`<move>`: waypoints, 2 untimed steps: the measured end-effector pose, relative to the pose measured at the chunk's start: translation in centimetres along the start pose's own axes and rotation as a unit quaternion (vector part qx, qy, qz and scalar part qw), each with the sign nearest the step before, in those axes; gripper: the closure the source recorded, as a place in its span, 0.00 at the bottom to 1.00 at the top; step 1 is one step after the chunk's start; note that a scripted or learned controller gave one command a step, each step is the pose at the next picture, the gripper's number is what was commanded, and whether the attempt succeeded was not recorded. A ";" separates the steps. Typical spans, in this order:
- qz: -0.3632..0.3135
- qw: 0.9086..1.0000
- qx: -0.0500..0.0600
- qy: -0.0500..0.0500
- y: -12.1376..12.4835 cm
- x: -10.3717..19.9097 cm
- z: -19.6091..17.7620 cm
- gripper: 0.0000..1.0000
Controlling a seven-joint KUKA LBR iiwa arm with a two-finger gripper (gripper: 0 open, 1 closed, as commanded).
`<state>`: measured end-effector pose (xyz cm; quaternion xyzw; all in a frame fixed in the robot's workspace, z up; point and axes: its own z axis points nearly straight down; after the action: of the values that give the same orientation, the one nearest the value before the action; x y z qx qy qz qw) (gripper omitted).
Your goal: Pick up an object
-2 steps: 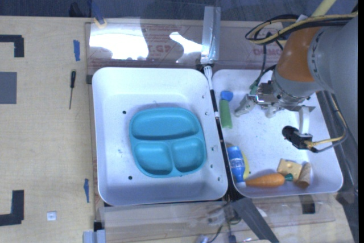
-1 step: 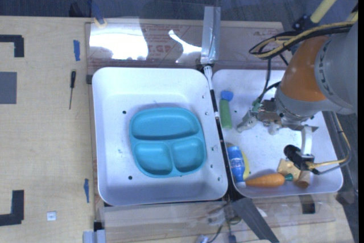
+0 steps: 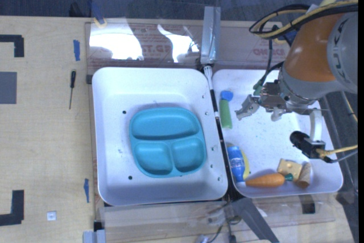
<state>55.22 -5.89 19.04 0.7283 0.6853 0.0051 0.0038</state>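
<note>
My gripper (image 3: 261, 111) hangs over the upper middle of the right bin (image 3: 267, 139), open, with nothing between its fingers. Left of it, along the bin's left wall, lies a green stick (image 3: 226, 114) with a small blue piece (image 3: 226, 95) at its far end. A blue bottle with a yellow label (image 3: 235, 161) lies at the bin's near left. An orange carrot (image 3: 265, 180) lies along the near wall. To the carrot's right sit a tan block (image 3: 289, 167) and a brown piece (image 3: 306, 173).
The left bin (image 3: 108, 94) holds a blue divided tray (image 3: 167, 140). A black piece on a yellow cable (image 3: 304, 143) reaches in over the right bin's right side. A metal divider post (image 3: 209, 37) stands behind the two bins. Bare wooden bench (image 3: 40, 134) lies to the left.
</note>
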 end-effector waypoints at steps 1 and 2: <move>0.017 1.000 0.004 -0.001 -7.0 -4.9 10.2 0.00; -0.045 0.999 0.003 -0.002 2.2 -8.1 10.3 0.00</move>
<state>57.08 -14.05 8.70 0.6967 0.7173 0.0017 0.0032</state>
